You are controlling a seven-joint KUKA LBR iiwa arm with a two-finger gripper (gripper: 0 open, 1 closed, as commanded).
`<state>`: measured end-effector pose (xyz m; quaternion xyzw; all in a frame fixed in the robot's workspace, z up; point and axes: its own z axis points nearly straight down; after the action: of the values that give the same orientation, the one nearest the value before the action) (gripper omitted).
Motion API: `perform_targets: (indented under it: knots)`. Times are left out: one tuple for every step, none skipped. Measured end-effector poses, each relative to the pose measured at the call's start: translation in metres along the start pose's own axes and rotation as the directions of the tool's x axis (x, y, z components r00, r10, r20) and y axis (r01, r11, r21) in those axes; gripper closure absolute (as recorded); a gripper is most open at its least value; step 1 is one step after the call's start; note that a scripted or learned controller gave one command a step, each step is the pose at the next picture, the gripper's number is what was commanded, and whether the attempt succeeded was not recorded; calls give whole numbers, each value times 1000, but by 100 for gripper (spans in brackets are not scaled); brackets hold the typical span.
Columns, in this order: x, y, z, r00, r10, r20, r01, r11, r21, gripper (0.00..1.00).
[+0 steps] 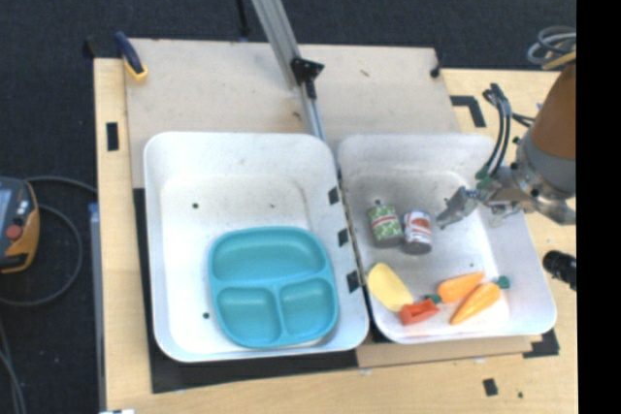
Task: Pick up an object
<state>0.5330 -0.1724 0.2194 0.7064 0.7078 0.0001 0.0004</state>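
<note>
**Arm hovers at the right bin, toys lying loose below**

The pale wooden worktop [243,82] carries two shallow white bins side by side. The left bin [184,179] holds a turquoise divided plate [275,286] toward its near edge. The right bin [505,305] holds all the small things. The grey arm [553,145], with its orange band, comes in from the right over that bin's far right side.

The pincer [454,207] points leftward and down into the right bin, and I cannot tell from here whether its fingers are apart or together; nothing shows between them.

Just to its left, close by its tip, lies a small can with a red and white label [418,230], and touching that, a green-labelled can [384,223]. Nearer the front edge, well below the pincer, lie two orange carrots [471,296] side by side, a yellow lemon-shaped piece [388,286] and a small red piece [419,311] between the yellow one and the carrots.
</note>
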Motion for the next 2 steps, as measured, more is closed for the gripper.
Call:
perform_targets:
  knots:
    - [1, 4, 62, 1000, 2, 0, -2, 1000, 4, 0]
    - [1, 5, 98, 1000, -2, 0, 2, 1000, -1, 0]
